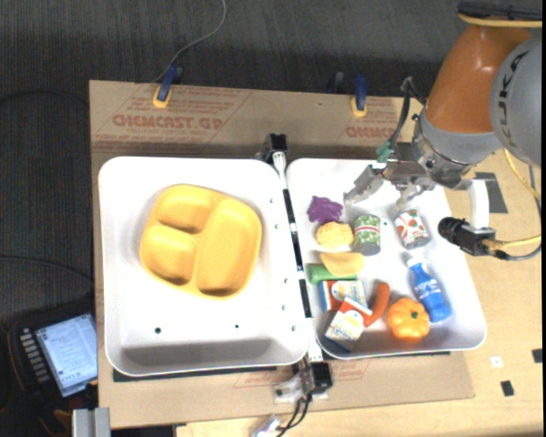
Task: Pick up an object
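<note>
Toys crowd the right bin (294,189). Jaws of the gripper (389,182) hang spread and empty at twelve o'clock, just above the green can (367,233). It looks light, stiff and slippery; best pinched across its sides.

Right bin: purple grapes (325,209), corn (333,235), green can (367,232), red-white can (411,228), banana (337,262), blue bottle (429,289), carrot (379,300), orange pumpkin (408,320), cartons (348,309), all lying clustered.
</note>
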Controlling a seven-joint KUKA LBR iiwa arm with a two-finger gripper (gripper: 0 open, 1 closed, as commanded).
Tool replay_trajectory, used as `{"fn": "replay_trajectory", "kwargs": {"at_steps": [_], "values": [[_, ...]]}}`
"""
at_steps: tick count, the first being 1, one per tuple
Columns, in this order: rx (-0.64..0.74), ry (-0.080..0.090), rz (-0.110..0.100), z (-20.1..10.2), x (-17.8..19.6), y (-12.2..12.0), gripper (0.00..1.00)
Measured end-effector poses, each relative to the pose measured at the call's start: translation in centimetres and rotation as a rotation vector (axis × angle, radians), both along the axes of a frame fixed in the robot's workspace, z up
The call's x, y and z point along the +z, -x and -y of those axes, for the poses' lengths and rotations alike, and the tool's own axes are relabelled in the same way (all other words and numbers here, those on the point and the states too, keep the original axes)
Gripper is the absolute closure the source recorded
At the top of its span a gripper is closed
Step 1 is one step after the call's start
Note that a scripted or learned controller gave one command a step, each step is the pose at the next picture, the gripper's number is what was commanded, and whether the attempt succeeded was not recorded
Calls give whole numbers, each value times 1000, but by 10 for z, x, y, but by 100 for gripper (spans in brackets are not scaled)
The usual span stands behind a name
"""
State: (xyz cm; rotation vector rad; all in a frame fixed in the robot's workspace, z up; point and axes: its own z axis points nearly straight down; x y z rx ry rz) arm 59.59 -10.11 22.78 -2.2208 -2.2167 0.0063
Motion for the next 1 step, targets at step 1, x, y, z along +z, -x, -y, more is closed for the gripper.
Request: {"fn": "replay_trajectory", "kwargs": {"at_steps": [1], "values": [[-1,0,1,4,-111,0,0]]}}
